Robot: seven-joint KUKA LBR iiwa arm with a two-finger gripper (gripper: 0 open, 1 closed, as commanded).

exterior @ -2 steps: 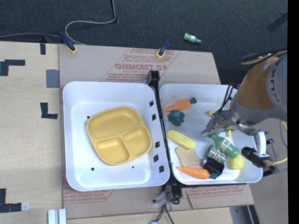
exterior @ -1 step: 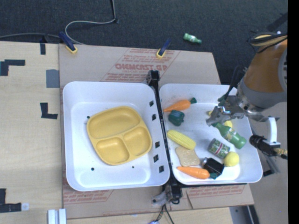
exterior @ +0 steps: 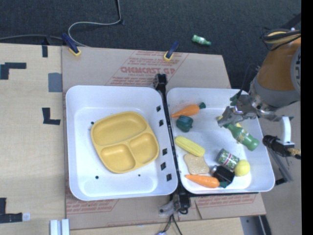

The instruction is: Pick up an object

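My gripper (exterior: 231, 116) hangs over the right bin's (exterior: 215, 94) far right side, under the orange-banded wrist. A green bottle (exterior: 246, 138) lies just below and to the right of it, close to the gripper or touching it. Also in that bin are a carrot (exterior: 188, 110) and a teal pepper (exterior: 185, 124) at the upper left. A corn cob (exterior: 190, 146) and a slice of bread (exterior: 196, 164) lie in the middle. Along the front are a second carrot (exterior: 202, 180), a black piece (exterior: 224, 174), a green can (exterior: 228, 157) and a lemon (exterior: 242, 168).
The left bin (exterior: 78, 131) holds a yellow divided plate (exterior: 125, 141). Both bins sit on a cardboard sheet (exterior: 112, 67) held by yellow clamps. A small green object (exterior: 201, 40) lies on the dark floor beyond the bench.
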